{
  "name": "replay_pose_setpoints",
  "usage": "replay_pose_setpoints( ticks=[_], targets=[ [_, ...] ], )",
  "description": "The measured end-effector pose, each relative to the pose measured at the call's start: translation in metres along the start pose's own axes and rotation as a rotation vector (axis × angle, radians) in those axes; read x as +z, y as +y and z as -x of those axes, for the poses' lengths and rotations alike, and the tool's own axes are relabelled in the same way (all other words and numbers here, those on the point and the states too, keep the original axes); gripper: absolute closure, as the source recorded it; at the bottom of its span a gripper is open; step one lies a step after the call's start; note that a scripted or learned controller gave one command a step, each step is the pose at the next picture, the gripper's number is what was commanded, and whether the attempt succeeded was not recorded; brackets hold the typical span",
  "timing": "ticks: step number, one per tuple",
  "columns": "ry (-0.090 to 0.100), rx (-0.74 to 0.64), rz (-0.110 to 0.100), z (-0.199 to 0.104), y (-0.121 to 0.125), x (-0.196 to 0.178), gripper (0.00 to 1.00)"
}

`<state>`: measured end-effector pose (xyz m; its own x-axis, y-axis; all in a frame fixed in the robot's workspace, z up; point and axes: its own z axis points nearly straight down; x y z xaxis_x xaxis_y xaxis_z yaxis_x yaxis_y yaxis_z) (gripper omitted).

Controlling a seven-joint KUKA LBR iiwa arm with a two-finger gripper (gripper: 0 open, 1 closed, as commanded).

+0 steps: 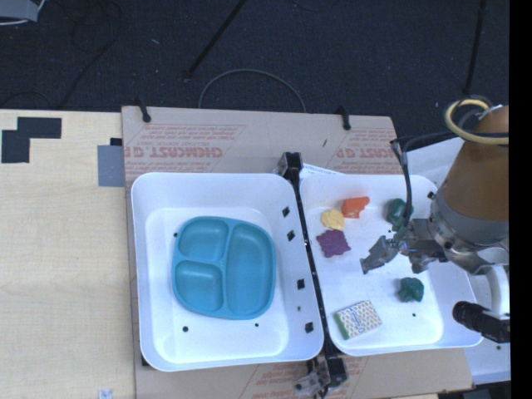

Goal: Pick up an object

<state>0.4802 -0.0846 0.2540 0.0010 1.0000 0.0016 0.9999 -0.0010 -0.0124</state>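
The end effector (378, 256) is hovering, fingers apart and holding nothing, over the right bin (432, 339) near the purple piece (332, 243); next, descending and closing.

Single fixed cam, mounted above the bench, looking down at a slant. Both white bins fit in frame: left bin (158, 223) mid-frame, right bin (432, 327) toward the right side. Far end of view takes in dark floor (249, 40) beyond the bench; near edge cuts off just past the bins. Arm (478, 181) enters from the right. Medium distance, whole work area visible.
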Motion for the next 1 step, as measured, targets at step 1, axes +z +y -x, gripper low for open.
replay_pose_setpoints(
  ticks=[1],
  targets=[
    [-0.002, -0.002, 0.011, 0.0003, 0.0018, -0.0049, 0.0]
  ],
)
